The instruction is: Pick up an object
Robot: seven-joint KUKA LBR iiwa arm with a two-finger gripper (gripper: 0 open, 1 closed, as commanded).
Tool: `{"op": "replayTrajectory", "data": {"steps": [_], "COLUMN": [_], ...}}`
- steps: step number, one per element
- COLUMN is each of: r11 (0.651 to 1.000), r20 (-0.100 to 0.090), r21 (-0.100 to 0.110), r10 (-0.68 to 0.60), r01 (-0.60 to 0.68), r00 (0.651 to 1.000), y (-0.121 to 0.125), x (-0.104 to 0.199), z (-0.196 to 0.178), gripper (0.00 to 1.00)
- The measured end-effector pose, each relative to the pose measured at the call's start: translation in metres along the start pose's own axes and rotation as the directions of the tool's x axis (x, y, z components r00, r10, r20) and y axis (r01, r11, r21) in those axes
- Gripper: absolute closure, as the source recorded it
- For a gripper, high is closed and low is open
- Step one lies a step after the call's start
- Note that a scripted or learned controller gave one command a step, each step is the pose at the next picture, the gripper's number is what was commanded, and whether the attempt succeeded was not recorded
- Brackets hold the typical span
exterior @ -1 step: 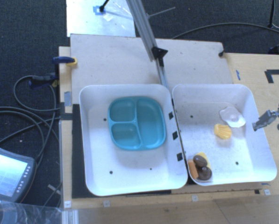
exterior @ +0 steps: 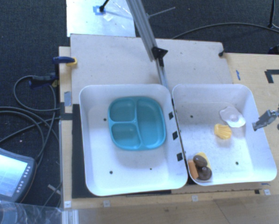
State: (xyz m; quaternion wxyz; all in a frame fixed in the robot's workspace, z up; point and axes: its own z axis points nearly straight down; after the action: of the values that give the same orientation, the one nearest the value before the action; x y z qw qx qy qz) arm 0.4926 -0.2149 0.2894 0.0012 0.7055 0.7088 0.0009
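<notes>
Nearest the lens, down in the right white bin [exterior: 256,139], sits a small brown rounded lump [exterior: 201,167] against the front-left corner, with a yellow ridged piece [exterior: 223,131] and a flat white egg-like piece [exterior: 232,117] further back. Left bin [exterior: 90,125] holds a teal divided plate [exterior: 137,123]. Gripper [exterior: 268,119] hovering just past the right rim; cannot tell finger state. Best to choose the yellow piece, well apart from walls, centre over it, then descend straight.

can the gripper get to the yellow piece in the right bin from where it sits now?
Probably yes. The gripper sits at the right bin's right rim, and the yellow piece lies in the open beside the white object, with bare bin floor between it and the gripper.
</notes>
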Motion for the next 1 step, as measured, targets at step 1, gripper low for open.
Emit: {"op": "replayTrajectory", "data": {"steps": [1], "r11": [1.000], "r20": [-0.002], "r21": [0.006], "r10": [0.003], "r01": [-0.003], "r00": [1.000], "y": [0.0038], "x": [0.0083], "z": [0.0581], "gripper": [0.00]}}
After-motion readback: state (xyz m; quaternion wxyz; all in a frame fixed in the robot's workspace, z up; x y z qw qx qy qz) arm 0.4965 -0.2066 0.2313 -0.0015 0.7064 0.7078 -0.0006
